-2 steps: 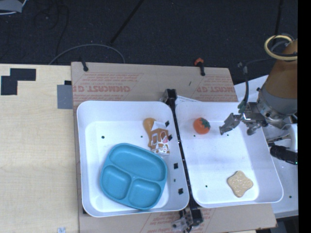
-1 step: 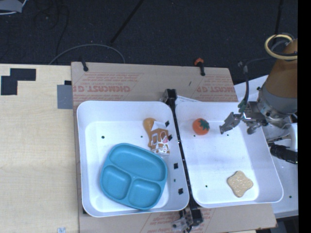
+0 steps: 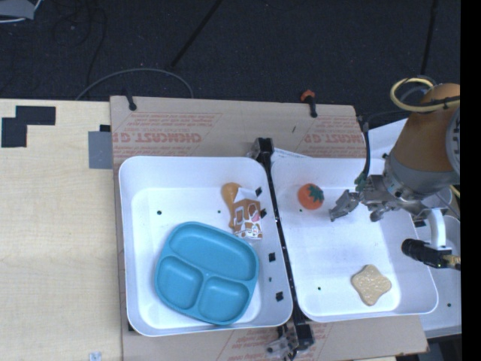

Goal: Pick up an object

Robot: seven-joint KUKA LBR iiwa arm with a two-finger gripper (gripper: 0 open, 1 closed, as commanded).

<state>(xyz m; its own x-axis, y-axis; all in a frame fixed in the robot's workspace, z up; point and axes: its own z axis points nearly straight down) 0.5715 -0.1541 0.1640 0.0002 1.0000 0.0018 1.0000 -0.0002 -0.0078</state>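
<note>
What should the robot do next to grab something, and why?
Probably slide the gripper a little toward the orange ball and lower onto it. The ball sits alone in the right bin, just beside the gripper, and nothing is between its open fingers. The tan piece lies farther off.

Two shallow white bins sit side by side on a cardboard sheet (image 3: pixel 225 130) with reversed red print. The left bin (image 3: pixel 139 194) and right bin (image 3: pixel 409 299) meet at a black divider (image 3: pixel 274 232). The pale wooden table (image 3: pixel 52 239) stretches left, carrying black patches (image 3: pixel 26 122) and a grey square (image 3: pixel 98 148). Dark carpet (image 3: pixel 225 36) with cables lies behind.
</note>
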